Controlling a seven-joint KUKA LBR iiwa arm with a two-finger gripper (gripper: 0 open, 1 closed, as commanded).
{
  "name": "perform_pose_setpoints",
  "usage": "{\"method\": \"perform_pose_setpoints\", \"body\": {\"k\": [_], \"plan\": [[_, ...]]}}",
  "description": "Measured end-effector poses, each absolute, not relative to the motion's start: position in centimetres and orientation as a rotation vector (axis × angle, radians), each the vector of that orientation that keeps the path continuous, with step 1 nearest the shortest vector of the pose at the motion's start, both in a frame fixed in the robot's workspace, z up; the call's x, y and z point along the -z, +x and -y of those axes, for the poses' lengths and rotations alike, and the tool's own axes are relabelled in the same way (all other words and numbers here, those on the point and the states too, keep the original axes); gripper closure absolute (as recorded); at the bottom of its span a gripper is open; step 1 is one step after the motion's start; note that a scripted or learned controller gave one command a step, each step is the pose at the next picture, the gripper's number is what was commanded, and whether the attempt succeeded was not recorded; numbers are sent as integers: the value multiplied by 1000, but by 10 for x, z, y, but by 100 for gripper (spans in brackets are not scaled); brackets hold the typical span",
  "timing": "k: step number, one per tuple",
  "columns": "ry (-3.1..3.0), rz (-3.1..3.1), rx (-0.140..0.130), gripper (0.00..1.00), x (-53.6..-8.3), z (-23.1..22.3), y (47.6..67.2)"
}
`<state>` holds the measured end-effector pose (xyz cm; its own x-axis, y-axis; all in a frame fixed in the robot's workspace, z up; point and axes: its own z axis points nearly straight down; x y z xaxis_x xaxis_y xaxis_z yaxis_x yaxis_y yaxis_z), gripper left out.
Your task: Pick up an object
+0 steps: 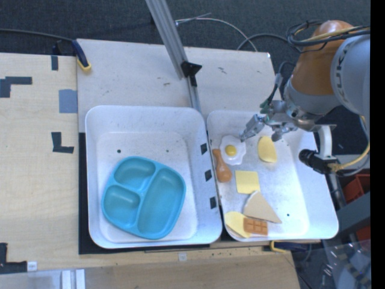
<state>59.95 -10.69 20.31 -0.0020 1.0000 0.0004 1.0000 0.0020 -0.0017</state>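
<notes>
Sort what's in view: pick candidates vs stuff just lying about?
Pick candidates, all in the right bin:
fried egg
yellow oval piece
cheese square
tan wedge
waffle piece
orange sausage-like piece
The gripper hovers open near the egg.

Lying about:
blue divided plate in the left bin

The robot arm [352, 71] is big, round and grey. It has a fat orange band [319, 59] near the wrist. Black cables [313, 32] loop over it. The small end effector [263, 131] is shiny grey metal.
</notes>
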Motion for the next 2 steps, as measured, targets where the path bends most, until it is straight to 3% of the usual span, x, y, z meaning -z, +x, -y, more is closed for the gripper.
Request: {"method": "perform_pose_setpoints", "body": {"k": [1, 2], "plan": [[-2227, 2214, -9, 0, -170, 180, 586], [-2212, 2224, -3, 0, -147, 120, 584]]}}
